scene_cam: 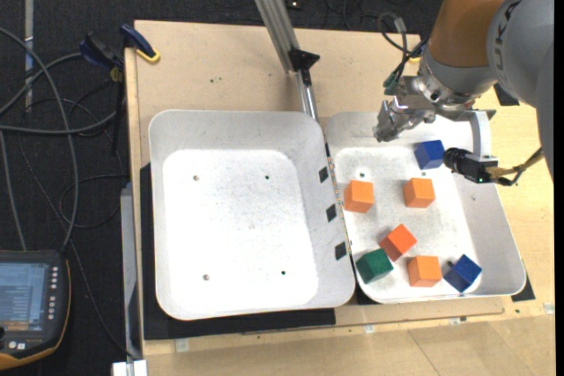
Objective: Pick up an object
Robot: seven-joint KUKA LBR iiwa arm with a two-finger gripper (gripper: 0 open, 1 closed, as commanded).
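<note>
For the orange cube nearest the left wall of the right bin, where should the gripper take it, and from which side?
Probably from straight above. The orange cube sits flat with free floor around it, so the gripper could close on two opposite side faces. Its edges look about parallel to the right bin's walls, so fingers should line up with them.

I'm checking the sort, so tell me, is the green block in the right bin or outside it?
In. The green block lies inside the right bin, near its front left corner.
</note>
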